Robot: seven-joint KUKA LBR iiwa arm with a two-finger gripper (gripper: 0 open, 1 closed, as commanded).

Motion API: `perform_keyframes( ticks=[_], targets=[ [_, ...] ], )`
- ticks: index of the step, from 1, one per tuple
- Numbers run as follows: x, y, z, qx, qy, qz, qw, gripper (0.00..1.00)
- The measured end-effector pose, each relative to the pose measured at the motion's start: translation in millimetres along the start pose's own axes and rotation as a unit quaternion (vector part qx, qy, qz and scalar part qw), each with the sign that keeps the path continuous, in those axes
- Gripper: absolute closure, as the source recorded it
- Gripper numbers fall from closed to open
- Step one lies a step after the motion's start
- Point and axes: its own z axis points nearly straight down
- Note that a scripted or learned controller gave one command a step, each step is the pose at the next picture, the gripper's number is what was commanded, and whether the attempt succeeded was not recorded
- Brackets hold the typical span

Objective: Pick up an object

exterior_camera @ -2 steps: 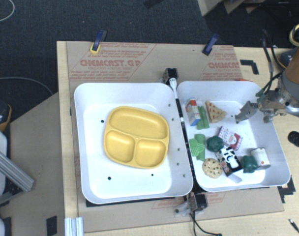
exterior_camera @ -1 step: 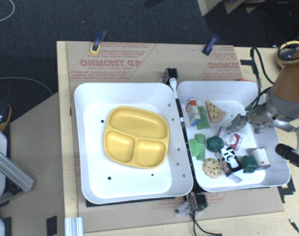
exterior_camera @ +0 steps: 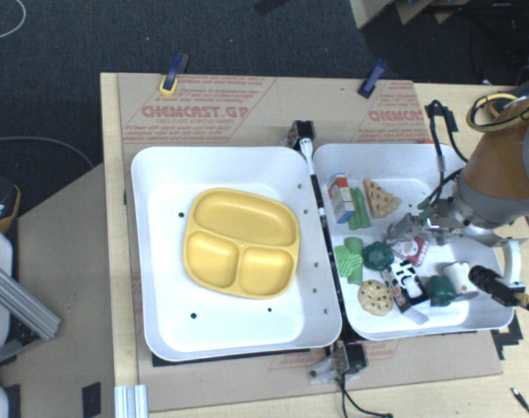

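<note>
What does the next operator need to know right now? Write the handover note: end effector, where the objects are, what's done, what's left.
End effector: low over the middle of the right bin, among the toys. Whether it grips anything cannot be told.
Objects: all in the right bin. Pizza slice and small carton at the far end; green toys by the left wall; cookie at the near end.
Left bin: holds a yellow tray with three compartments.
Done: arm is at the objects.
Left: nothing is visibly lifted yet; pick still to be confirmed.
</note>
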Motion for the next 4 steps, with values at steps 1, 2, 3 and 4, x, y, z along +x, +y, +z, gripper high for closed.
perform_keyframes(
  ticks=[1,2,3,4],
  targets=[
    [-1,2,-15,-0.005,-0.003,0.0,1.0,1.0],
    [-5,8,-62,-0.002,-0.003,-0.001,1.0,1.0],
    [-2,15,-125,-0.004,-0.004,-0.001,1.0,1.0],
    [-2,16,-136,-0.001,-0.003,-0.001,1.0,1.0]
  ],
)
